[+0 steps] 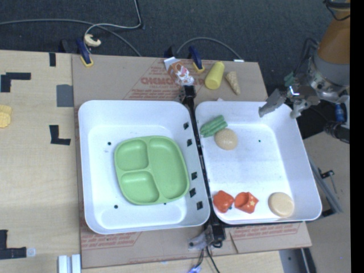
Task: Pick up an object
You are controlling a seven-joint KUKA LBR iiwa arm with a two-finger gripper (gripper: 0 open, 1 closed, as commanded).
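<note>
The right bin [296, 152] holds a green pea pod [212, 125] and a beige round piece [226, 139] near its far left corner. Along its near edge lie two red pieces [223, 201] [246, 202] and a beige bun-like piece [281, 204]. My gripper [283, 107] hangs above the bin's far right corner, open, its fingers spread with nothing between them. It is well to the right of the pea pod and far from the near-edge pieces.
The left bin [96, 129] holds a green divided plate [151, 169]. Behind the bins on the cardboard lie a yellow cylinder [214, 75], a tan cone [234, 82] and a small wrapper [181, 71]. Cables run across the dark floor at the back.
</note>
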